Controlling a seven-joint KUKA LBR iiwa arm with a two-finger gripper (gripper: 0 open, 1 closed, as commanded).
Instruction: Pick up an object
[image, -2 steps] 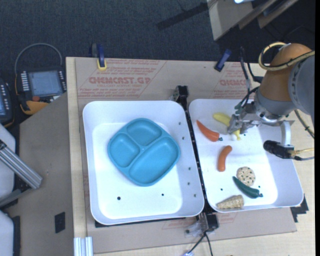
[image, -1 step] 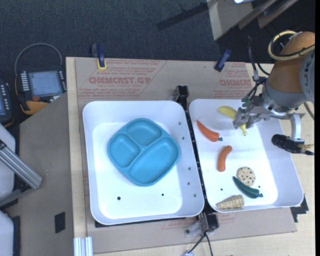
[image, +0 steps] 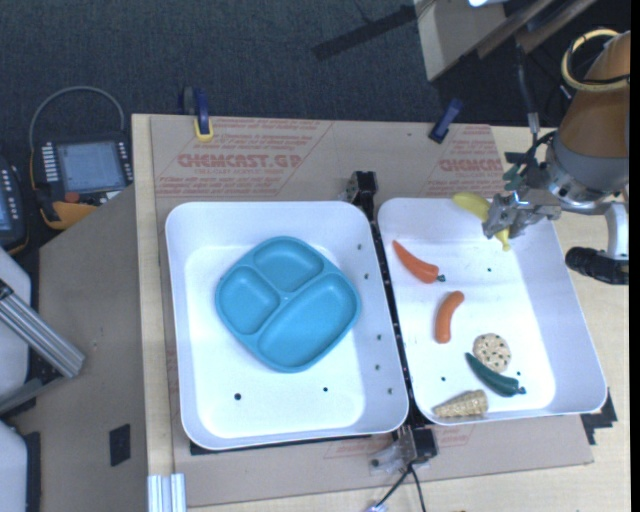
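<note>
Scene: bench under a fixed overhead camera, two shallow white bins side by side.
Left bin (image: 200, 400): blue three-compartment plate (image: 288, 302) lying near the middle.
Right bin (image: 560, 330): yellow banana-like piece (image: 470, 204) at the far edge, red chili pepper (image: 416, 262), orange sausage (image: 448, 314), speckled cookie (image: 491, 350), green pepper (image: 494, 376), tan wedge (image: 461, 404) at the near rim.
Arm: reaching in from the right, gripper (image: 503, 224) low over the far corner of the right bin, just beside the yellow piece.
Grip: impossible to tell from this angle; nothing visibly clamped.
Progress: approach apparently made, no object lifted, all items resting in the bin.
Remaining: closing on a piece, most likely the yellow one, then raising it clear.
</note>
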